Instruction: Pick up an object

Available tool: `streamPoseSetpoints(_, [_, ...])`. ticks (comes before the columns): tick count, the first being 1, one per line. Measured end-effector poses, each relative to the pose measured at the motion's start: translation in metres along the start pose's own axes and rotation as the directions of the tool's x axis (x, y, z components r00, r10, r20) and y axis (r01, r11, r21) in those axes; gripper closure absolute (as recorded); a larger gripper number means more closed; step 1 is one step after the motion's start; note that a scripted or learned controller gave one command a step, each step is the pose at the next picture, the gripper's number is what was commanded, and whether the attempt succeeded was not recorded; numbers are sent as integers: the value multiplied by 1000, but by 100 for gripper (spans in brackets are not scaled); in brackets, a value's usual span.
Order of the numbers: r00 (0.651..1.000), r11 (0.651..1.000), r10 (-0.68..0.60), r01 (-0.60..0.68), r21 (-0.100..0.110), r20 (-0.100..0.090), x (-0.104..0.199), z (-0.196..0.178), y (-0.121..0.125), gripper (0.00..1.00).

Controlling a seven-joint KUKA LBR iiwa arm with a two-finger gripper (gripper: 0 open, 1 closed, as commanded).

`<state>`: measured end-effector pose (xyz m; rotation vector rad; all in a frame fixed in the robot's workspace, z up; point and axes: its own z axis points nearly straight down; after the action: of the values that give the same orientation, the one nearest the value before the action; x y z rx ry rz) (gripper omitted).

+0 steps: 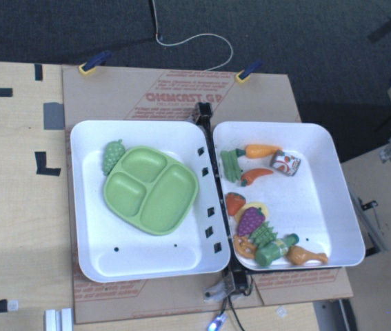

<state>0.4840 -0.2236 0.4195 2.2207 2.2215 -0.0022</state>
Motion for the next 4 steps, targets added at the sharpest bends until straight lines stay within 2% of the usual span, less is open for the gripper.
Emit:
streamPoseSetpoints(1, [1000,1000,-2,2,-15,6,1,-123,0,100])
streamPoseSetpoints(2, [1000,1000,1,-1,3,-1,0,-75,0,100])
streamPoseSetpoints(4, [1000,1000,0,0,1,0,0,-39,0,100])
